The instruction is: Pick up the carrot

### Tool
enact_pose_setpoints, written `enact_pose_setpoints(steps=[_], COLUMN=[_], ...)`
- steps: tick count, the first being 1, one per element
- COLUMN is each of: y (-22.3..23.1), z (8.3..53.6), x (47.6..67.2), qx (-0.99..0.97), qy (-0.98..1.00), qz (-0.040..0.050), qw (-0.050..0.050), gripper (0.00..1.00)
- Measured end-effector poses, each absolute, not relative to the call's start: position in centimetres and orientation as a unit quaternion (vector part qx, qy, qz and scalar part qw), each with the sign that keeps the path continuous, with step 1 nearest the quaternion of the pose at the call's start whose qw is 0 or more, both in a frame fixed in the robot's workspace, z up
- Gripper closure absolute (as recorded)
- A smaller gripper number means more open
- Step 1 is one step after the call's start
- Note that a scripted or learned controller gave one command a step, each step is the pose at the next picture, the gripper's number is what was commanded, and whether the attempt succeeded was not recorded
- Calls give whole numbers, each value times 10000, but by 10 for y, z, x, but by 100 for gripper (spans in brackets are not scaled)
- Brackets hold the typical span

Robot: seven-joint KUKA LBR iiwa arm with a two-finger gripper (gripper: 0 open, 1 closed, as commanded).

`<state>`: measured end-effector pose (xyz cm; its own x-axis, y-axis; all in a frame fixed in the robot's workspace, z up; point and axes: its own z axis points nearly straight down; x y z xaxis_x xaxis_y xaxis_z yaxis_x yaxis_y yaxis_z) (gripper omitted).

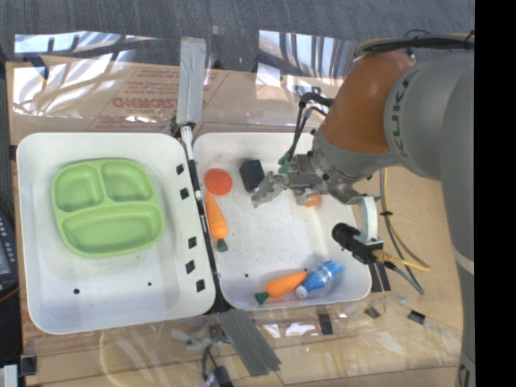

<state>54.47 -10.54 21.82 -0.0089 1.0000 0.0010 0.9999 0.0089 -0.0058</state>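
- The claw (270, 185) hangs over the upper middle of the right bin (266, 297); whether it is wide or narrow cannot be told
- One carrot (216, 218) lies along that bin's left wall, just below an orange ball (218, 182)
- A second carrot (282, 285) lies near the bin's lower edge, touching a blue bottle (320, 278)
- A black block (251, 172) sits just left of the claw
- A green divided plate (106, 206) rests in the left bin (48, 297)
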Motion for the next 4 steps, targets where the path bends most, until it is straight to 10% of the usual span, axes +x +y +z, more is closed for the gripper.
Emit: enact_pose_setpoints(steps=[1,2,4], y=[-164,-185,-134], z=[162,92,91], x=[475,477,476], qx=[-6992,-6766,-5419], qy=[-7150,-7363,-8404], qz=[21,-3,4], qw=[22,4,34], gripper=[0,0,0])
